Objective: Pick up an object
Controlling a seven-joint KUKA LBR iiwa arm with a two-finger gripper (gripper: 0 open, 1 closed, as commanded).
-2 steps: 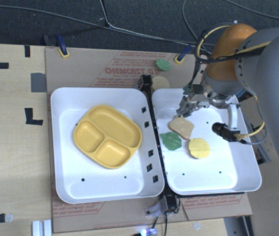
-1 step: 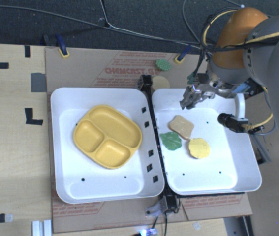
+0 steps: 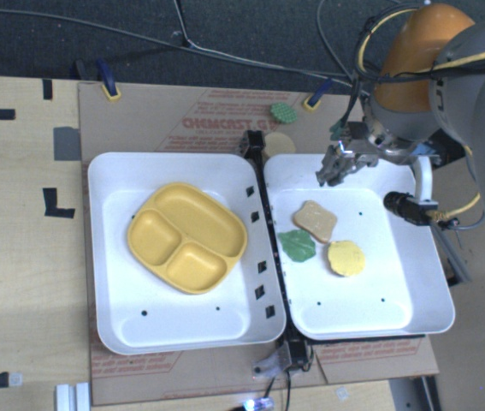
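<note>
Hovering near the right bin [image 3: 413, 302] far rim, the gripper [image 3: 334, 171].

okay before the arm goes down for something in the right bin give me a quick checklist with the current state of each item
1. Gripper above the right bin: ok.
2. Gripper carrying nothing: ok.
3. Tan piece, green piece and yellow piece all in view: ok.
4. Targets separated: not ok, green piece touches the tan one.
5. Yellow piece apart from bin walls: ok.
6. Gripper directly over a target: not ok, it hangs near the far edge.
</note>
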